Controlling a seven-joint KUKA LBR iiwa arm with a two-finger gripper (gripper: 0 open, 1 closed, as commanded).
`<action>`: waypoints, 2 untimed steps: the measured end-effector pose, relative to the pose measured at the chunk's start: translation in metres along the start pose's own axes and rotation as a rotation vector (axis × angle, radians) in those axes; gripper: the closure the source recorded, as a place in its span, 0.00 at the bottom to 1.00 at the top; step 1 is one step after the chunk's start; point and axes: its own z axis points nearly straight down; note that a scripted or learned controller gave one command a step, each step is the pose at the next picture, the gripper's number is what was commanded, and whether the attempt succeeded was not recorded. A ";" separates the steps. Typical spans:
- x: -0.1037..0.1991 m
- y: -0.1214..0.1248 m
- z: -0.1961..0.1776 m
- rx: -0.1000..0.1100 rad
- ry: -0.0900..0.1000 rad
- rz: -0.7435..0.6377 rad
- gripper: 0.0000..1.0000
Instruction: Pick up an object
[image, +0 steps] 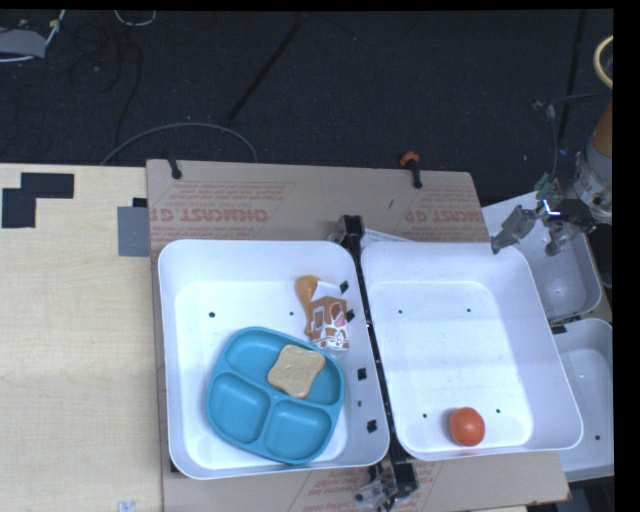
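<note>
Nearest the camera, low in the camera view, the small red-orange ball (466, 427), tomato-like, lies in the right bin (540, 330) against its near wall, well below the gripper (532, 226) and a little to its left. Being round, it shows no long axis and no facing; it probably rolled to that low edge, and a grasp from any side should serve. The gripper hangs over the far right corner of that bin, its fingers spread apart with nothing between them, so it looks parked clear of the goods. Farther left of the gripper, in the left bin (180, 300), a blue divided tray (240, 400) carries a slice of bread (296, 371); just beyond the tray sit a small printed carton (328, 323) and a tan piece (306, 291) I cannot identify
</note>
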 end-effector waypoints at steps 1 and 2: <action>0.000 0.002 -0.008 -0.012 -0.003 -0.002 0.00; 0.002 0.000 0.034 -0.011 -0.003 -0.003 0.00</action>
